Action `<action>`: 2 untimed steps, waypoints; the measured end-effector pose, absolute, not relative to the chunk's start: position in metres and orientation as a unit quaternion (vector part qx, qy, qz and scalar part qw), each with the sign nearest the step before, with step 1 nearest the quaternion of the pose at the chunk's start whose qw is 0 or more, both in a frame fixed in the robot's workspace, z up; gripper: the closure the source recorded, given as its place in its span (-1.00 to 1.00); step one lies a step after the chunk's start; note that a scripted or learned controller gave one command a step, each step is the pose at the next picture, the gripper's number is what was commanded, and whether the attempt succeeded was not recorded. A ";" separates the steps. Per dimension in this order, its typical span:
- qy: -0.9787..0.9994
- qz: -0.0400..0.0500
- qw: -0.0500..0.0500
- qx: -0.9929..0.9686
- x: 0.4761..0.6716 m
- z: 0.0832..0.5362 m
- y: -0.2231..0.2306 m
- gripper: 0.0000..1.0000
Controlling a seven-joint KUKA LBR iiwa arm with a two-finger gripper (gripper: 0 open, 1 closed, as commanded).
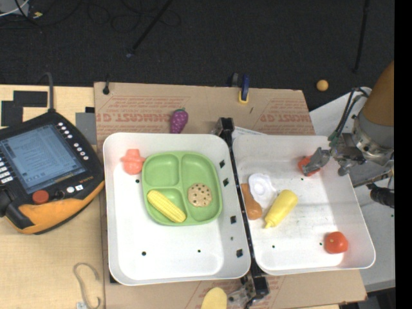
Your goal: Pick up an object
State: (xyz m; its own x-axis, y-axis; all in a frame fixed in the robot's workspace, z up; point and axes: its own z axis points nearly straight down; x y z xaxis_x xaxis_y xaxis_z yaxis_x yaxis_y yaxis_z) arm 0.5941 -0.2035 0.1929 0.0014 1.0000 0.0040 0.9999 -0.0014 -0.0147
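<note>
Left bin [122, 250] carries a green plate [182, 209] with corn [166, 206] and a cookie [200, 195]. In the right bin [360, 237], a yellow bottle [280, 208] lies mid-floor and a tomato [335, 242] sits near the corner. The tool [313, 163] hangs over the far edge; its grip is impossible to call.

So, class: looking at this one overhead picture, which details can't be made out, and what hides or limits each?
- Gripper: a red piece sits at its tip; fingers too small to read.
- Brown item in the right bin: partly covered by the white item and mustard bottle.
- Yellow thing: cut off by the bottom edge.
- Tablet screen text: too small.
</note>
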 end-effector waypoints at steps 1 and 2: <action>-0.707 0.000 0.000 -0.707 0.597 0.201 -0.204 -1.00; -0.708 0.001 0.003 -0.706 0.594 0.138 -0.200 -1.00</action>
State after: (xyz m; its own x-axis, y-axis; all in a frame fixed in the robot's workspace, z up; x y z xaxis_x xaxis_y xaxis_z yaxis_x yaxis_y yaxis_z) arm 0.5935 -0.2001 0.1376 -0.0027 1.0000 0.0021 1.0000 0.0027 -0.0061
